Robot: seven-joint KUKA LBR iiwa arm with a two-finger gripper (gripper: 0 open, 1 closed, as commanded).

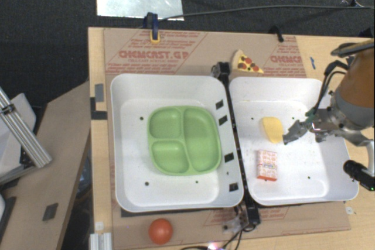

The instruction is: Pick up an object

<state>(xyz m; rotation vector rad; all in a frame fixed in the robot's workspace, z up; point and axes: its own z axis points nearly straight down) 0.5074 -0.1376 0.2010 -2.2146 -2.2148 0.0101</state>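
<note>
A yellow rounded object point(271, 128) lies in the right bin point(304, 184), near its middle left. Below it lies a small red and white packet point(266, 165). My gripper point(293, 135) reaches in from the right and sits low over the right bin, its tip just right of the yellow object and above the packet. Nothing is visibly held in it. The arm's orange band point(357, 85) rises at the right edge.
The left bin point(126, 184) holds a green divided plate point(183, 140). A toy pizza slice point(248, 62) lies on the cardboard behind the bins. A red ball point(160, 230) sits in front of the left bin. Black clips point(228, 156) line the wall between the bins.
</note>
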